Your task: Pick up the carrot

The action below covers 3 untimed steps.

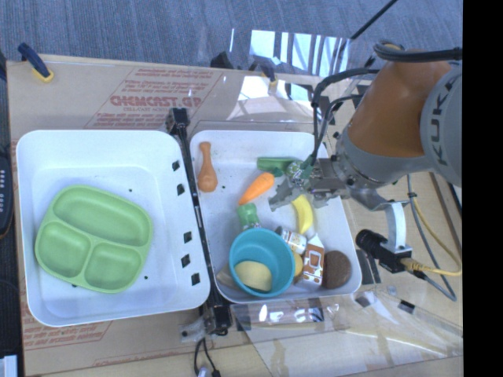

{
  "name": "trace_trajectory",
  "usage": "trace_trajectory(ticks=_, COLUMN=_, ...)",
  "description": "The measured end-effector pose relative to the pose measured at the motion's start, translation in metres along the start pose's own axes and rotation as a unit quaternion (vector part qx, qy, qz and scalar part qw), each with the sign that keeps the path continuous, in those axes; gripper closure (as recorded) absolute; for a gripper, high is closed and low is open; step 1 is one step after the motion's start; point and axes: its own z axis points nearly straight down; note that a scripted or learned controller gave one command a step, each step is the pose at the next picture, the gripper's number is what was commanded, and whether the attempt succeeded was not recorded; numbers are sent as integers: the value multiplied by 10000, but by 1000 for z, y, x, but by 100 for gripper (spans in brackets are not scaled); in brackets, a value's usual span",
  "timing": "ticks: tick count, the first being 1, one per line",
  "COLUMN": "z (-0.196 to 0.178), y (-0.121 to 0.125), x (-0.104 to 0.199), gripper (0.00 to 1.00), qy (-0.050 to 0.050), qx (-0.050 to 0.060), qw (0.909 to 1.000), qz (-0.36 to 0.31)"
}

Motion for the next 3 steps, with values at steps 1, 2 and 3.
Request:
trace_trajectory(ticks=1, z=82, y=61, x=-23, gripper=0, qy=-12, qx=41, qw=9994, qz=337)
trace_trajectory(ticks=2, z=183, y=101, x=-27, gripper=0, qy=-5, qx=0, qw=9951, qz=988)
trace_trajectory(ticks=3, z=172, y=101, x=-27, gripper=100, qy=-9, qx=35, qw=9955, qz=947)
